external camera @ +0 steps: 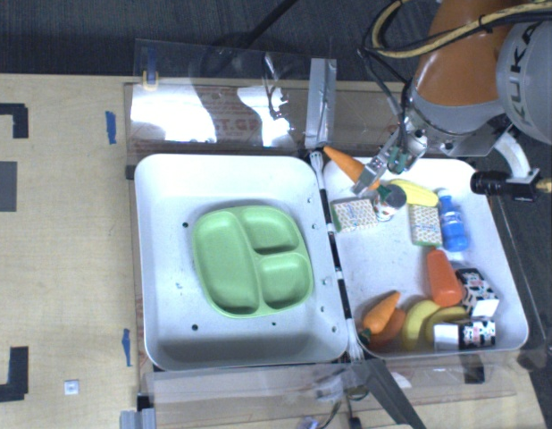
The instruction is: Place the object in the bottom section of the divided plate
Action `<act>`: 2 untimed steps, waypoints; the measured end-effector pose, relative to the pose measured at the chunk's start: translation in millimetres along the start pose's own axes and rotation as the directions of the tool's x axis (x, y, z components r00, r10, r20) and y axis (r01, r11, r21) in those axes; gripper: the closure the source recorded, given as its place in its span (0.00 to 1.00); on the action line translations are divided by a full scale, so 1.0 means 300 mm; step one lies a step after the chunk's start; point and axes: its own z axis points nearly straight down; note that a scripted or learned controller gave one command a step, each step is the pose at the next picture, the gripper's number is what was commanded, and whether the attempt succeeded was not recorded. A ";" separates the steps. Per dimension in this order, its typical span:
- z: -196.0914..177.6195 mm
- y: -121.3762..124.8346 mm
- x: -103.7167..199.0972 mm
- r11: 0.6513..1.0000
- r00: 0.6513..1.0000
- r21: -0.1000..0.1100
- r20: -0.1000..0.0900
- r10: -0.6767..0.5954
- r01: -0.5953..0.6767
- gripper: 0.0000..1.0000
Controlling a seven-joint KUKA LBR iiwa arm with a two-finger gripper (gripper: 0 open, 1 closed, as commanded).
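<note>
A: While the gripper sits low over the far left part of the right bin, can you tell how its fingers stand?

B: No. They are too small and dark against the clutter; I cannot tell if they are apart or together, or if anything sits between them.

A: What lies around it?

B: A toy carrot just on its far left, touching the bin wall. A patterned square card is just beside it on the near side, a yellow banana-like piece to its right, then a second patterned card and a blue bottle.

A: And the plate?

B: The green divided plate rests in the middle of the left bin, with 3 sections, nothing in them.

A: The near end of the right bin?

B: An orange-red piece, another carrot, a banana, and some black-and-white items in the near right corner.
</note>
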 end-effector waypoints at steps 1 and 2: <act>0.145 0.041 -0.039 0.998 0.998 0.002 -0.003 -0.059 0.059 1.00; 0.206 0.055 0.117 0.957 0.957 0.000 -0.003 -0.291 0.291 1.00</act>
